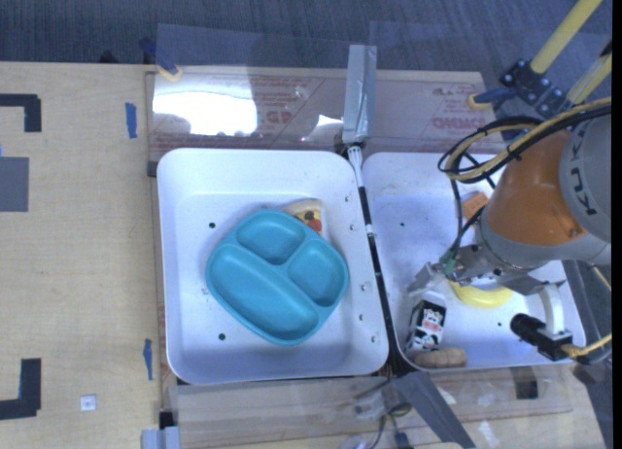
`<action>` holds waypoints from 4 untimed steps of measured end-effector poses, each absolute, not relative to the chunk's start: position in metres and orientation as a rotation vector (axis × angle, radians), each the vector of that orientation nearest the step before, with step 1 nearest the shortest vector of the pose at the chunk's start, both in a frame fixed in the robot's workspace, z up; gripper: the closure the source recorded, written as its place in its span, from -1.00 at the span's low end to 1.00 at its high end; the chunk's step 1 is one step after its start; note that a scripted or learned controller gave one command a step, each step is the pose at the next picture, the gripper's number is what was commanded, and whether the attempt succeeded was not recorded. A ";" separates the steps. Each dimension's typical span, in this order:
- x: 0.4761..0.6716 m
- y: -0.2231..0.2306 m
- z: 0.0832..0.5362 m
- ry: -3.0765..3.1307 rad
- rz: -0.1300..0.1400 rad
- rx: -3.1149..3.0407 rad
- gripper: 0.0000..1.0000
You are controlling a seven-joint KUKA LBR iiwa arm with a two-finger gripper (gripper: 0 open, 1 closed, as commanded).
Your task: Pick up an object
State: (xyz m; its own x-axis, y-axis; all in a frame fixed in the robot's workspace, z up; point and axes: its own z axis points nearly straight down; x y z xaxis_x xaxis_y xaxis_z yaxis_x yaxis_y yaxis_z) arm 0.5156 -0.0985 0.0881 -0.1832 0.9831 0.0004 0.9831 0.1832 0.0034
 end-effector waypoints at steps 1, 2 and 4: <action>0.518 -0.099 0.100 2.407 0.012 2.004 1.00; 0.518 -0.099 0.099 2.409 0.011 2.004 -1.00; 0.482 -0.120 0.088 2.196 0.011 2.238 -1.00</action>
